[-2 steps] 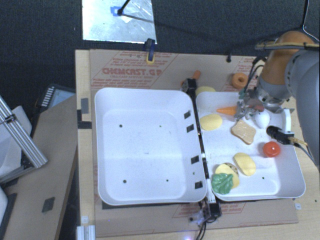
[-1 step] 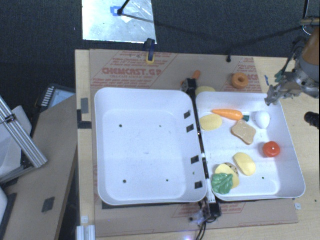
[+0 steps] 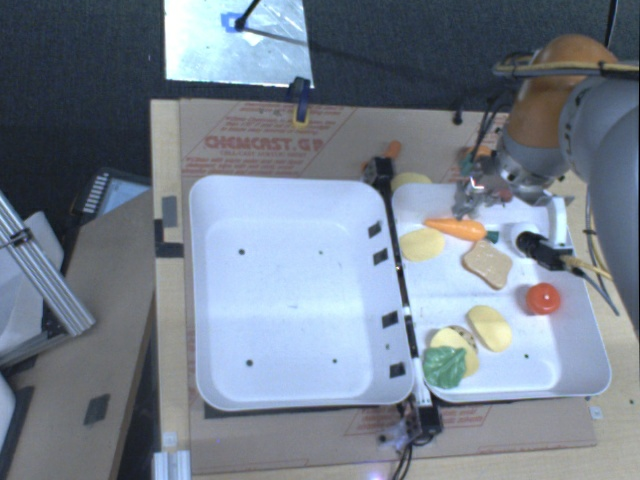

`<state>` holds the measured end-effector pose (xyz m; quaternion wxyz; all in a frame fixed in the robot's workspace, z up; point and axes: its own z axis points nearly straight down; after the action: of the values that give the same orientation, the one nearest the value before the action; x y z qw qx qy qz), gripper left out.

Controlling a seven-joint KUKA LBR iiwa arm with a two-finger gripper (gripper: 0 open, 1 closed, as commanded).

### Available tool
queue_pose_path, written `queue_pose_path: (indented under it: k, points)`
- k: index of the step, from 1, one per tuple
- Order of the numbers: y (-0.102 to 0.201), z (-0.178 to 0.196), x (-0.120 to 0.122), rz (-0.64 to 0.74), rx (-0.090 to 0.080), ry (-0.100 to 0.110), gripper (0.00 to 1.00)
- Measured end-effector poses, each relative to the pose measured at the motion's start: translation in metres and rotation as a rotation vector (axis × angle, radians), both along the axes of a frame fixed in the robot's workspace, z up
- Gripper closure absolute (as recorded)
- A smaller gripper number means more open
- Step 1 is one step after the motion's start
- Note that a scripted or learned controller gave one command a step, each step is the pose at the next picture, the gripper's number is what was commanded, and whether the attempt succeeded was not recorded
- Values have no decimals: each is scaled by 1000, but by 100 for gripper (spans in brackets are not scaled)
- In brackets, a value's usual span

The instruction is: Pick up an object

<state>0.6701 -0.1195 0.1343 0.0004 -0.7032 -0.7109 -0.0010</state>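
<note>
Dark carpet surrounded the bench [image 3: 250, 128], and a cardboard sheet under the two white bins carried red lettering. I took the carrot [image 3: 455, 229] as my landmark: it lay on its side in the right bin [image 3: 580, 368], near that bin's far edge. My gripper [image 3: 467, 200] hung just above and beyond the carrot, at the far rim, and I could not tell how it was set, for the view was too small and cluttered there. Just left of the carrot sat a pale yellow piece [image 3: 421, 244]; just nearer than it, toward the right, lay a slice of toast [image 3: 488, 264]. Farther right and nearer was a red tomato [image 3: 542, 298]. Well nearer than the carrot lay a yellow lemon-like piece [image 3: 490, 328], and beside that a green leafy piece [image 3: 444, 366] rested on another yellow one. Far left of the carrot, across the black clips on the shared rims, stood the left bin [image 3: 290, 288].
</note>
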Motion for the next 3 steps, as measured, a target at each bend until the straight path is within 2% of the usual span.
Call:
queue_pose_path:
  k: [1,2,3]
  points:
    - [110,54,-17,3,1,-4,100]
    - [201,51,-20,2,2,-1,100]
    - [303,41,-2,2,3,-3,100]
